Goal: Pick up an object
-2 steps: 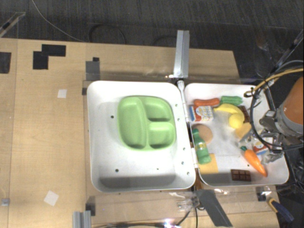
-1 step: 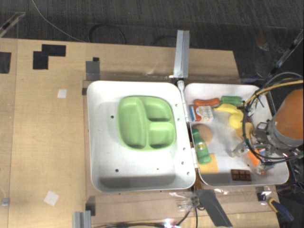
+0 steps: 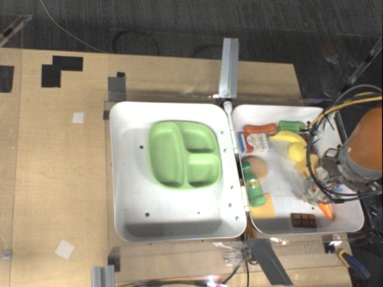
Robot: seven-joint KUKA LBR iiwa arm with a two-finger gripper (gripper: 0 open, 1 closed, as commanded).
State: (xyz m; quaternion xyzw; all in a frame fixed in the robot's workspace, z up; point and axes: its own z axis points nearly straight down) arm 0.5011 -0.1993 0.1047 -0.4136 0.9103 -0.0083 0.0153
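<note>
The right bin [image 3: 281, 229] holds several toy foods. Along its far side lie a red sausage [image 3: 260, 128], a green piece [image 3: 291, 125], a banana [image 3: 286, 138] and a yellow lemon [image 3: 297, 153]. Near the left wall are a small white carton [image 3: 256, 142], a brown egg-like ball [image 3: 257, 168], a green bottle [image 3: 254, 190] and a yellow slab [image 3: 265, 207]. A brown chocolate bar [image 3: 303, 220] and an orange carrot [image 3: 325, 210] lie at the near side. My gripper [image 3: 313, 191] hangs low over the bin's right part, just above the carrot and below the lemon, half hidden by cables.
The left bin [image 3: 128, 178] carries a green divided plate [image 3: 183, 154]. A metal post [image 3: 228, 70] stands behind the seam between the bins. The arm's orange band [image 3: 366, 137] and looping cables [image 3: 323, 121] overhang the right bin's right edge.
</note>
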